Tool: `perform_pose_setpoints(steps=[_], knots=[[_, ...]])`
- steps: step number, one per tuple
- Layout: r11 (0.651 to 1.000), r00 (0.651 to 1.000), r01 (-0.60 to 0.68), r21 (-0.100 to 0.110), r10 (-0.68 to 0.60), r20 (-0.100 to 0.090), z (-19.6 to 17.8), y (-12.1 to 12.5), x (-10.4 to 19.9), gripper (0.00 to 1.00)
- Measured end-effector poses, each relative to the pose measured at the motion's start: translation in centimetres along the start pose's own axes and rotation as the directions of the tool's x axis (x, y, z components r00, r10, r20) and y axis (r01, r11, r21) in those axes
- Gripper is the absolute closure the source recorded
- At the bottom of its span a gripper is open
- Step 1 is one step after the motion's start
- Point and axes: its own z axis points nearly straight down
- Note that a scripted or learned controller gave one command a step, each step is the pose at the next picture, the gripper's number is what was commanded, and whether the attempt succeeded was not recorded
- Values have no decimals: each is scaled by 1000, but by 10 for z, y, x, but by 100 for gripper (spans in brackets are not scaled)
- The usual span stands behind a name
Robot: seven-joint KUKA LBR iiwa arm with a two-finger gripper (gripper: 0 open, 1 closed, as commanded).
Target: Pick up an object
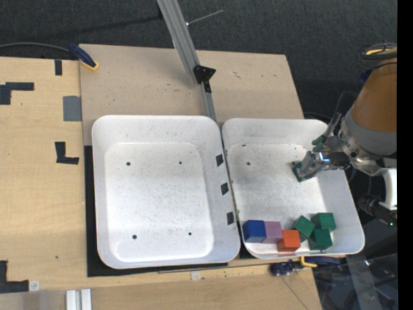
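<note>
Light plywood bench top [161, 76], black tape marks [19, 90] and a grey patch [71, 107] on the left part. Dark grey carpet floor [271, 11] at far side. Slanted aluminium rail [177, 28] crosses from far edge down toward bench centre. Even, diffuse light.

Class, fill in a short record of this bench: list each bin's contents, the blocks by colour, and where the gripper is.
left bin: no blocks visible in it
right bin: blocks clustered along its near edge
blocks: blue, purple, orange, three green
gripper: over the right bin's right side, apart from the blocks
arm: enters from the right
</note>
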Motion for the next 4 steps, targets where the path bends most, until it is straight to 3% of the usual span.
perform_pose_setpoints(steps=[1,3,4], knots=[[1000,1000,4,5,-4,-2,15,5,51,100],[1000,1000,6,5,-6,-3,11,7,153,100],[1000,1000,4,6,-4,-1,26,21,202,100]])
